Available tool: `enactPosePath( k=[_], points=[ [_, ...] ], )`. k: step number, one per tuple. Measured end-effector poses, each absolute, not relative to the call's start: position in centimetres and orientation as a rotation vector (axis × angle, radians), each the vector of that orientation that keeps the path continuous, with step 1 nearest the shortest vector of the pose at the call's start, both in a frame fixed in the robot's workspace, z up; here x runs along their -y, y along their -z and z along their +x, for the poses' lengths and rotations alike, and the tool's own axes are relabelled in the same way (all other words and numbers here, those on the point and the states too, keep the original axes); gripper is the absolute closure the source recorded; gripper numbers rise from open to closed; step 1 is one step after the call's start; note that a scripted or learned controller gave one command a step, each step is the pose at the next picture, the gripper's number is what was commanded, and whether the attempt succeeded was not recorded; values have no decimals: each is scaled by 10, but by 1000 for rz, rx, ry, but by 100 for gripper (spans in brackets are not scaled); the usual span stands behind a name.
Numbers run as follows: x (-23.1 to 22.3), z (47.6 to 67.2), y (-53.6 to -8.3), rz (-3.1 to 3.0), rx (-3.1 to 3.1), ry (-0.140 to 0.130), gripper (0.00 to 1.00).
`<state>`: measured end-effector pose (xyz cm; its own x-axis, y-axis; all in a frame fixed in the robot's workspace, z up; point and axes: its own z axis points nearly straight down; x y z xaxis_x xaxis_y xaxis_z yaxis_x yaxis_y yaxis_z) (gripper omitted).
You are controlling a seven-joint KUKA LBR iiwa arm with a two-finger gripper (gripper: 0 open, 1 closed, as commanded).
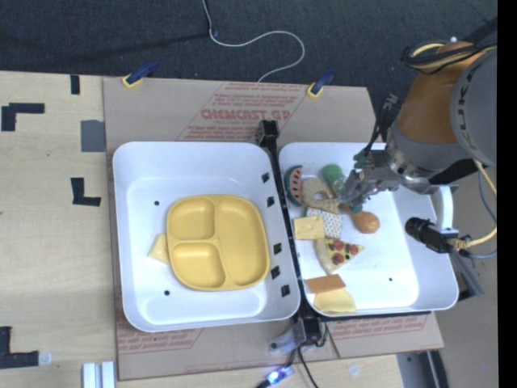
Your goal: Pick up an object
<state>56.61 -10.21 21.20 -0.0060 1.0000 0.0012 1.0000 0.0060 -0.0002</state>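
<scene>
From my station the arm (452, 111) reached over the right bin (404, 293), its gripper (353, 191) low among crowded toy food — I could not tell whether the fingers were open or closed. I judged the risk was clutter: a nudge could scatter pieces or close on two at once. The likeliest target, a small orange egg-like piece (366, 221), lay just beside the gripper — smooth, rounded, probably slippery. The left bin (137, 297) held a yellow divided plate (218, 242).
</scene>
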Motion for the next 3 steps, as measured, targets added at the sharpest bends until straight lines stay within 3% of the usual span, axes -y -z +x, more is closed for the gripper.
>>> enactPosePath(
  k=[1, 2, 3],
  points=[
    [68, 606, -230, -2215, 2230, 4, 100],
    [55, 624, -219, -2219, 2224, -2, 100],
    [60, 628, -233, -2219, 2224, 0, 100]
  ],
)
